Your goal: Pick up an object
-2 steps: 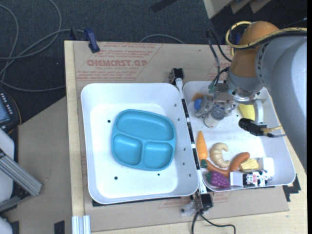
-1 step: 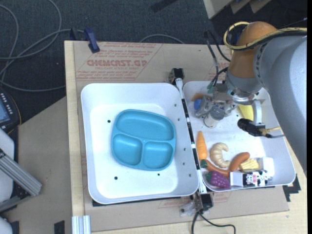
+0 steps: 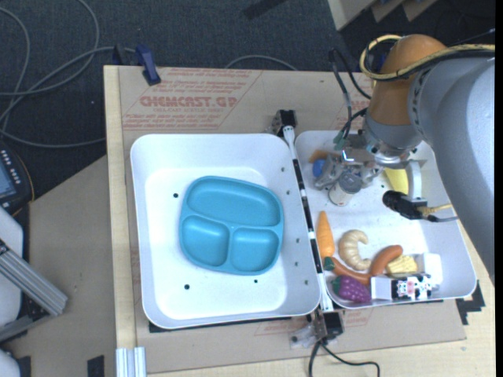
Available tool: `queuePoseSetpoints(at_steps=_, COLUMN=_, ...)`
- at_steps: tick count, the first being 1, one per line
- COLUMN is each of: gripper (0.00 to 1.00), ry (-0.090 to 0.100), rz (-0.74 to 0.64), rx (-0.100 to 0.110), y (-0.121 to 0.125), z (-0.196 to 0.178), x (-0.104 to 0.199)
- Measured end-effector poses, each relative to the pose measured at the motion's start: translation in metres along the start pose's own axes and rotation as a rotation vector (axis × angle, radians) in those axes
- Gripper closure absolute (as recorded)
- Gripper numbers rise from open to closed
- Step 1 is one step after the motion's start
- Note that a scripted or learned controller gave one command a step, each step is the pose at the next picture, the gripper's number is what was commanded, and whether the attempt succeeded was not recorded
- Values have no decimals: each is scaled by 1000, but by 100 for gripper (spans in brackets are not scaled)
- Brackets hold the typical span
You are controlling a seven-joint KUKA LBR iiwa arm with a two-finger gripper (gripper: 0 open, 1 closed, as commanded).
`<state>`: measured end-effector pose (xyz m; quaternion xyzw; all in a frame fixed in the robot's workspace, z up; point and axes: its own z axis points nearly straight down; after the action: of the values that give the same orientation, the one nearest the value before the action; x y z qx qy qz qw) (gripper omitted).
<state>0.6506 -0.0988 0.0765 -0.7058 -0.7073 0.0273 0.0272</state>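
Note:
My gripper (image 3: 346, 181) hangs low over the far end of the right bin (image 3: 456, 250), pointing down from the orange-banded wrist. A small blue object (image 3: 320, 167) lies just to its left, and a yellow piece (image 3: 396, 180) lies to its right, partly hidden by the wrist. Nearer the front of that bin lie a carrot (image 3: 323, 234), a croissant (image 3: 354, 247), a sausage (image 3: 385, 258), a corn cob (image 3: 403, 265), purple grapes (image 3: 353, 289) and a cow-patterned carton (image 3: 409, 287).
The left bin (image 3: 157, 171) holds a blue divided plate (image 3: 230, 223). A black clip (image 3: 285, 120) sits at the far end of the wall between the bins. The big grey arm covers the right bin's far right corner.

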Motion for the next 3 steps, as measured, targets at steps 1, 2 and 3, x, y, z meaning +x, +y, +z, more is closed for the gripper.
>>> queuePoseSetpoints(at_steps=1, gripper=0, ry=0, rz=0, rx=0, y=0, z=0, x=0)
queuePoseSetpoints(at_steps=2, gripper=0, ry=0, rz=-1, rx=0, y=0, z=0, x=0)
queuePoseSetpoints(at_steps=3, gripper=0, ry=0, rz=-1, rx=0, y=0, z=0, x=0)
